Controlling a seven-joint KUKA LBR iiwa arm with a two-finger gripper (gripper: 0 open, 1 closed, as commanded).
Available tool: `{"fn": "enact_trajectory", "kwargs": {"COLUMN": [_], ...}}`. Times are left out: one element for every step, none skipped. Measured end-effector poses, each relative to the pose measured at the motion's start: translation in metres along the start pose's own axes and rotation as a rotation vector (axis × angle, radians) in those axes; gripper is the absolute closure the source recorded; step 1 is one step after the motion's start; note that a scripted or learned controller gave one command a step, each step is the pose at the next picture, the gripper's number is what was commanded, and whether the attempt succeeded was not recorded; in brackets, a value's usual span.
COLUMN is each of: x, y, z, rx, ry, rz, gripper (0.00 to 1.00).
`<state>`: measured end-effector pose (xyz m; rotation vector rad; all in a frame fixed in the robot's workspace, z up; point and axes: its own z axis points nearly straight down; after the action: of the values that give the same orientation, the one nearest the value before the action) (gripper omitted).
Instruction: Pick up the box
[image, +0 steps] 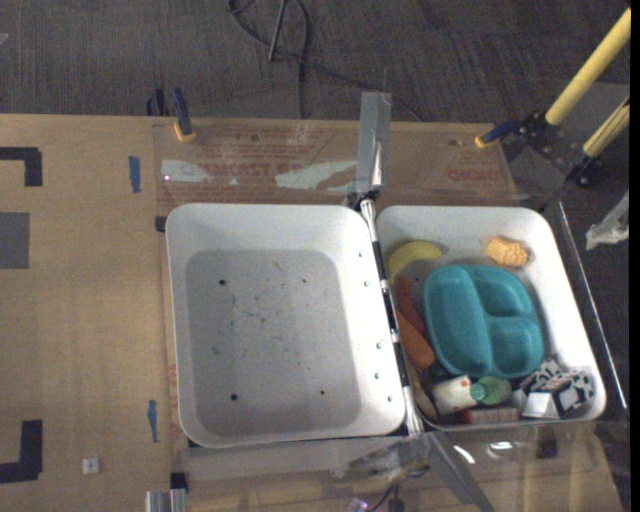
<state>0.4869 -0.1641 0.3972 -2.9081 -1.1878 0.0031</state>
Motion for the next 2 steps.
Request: {"fn": "enact_trajectory", "kwargs": {"x": [0.0015,0.0031], "y": [0.0002,0.0002], "z": [-0.0097,-0.0194], "rx": [-0.001,-0.002], "ry": [-0.002,-0.004], "rz": [-0.004,-0.008], "gripper": [1.00,1.00]}}
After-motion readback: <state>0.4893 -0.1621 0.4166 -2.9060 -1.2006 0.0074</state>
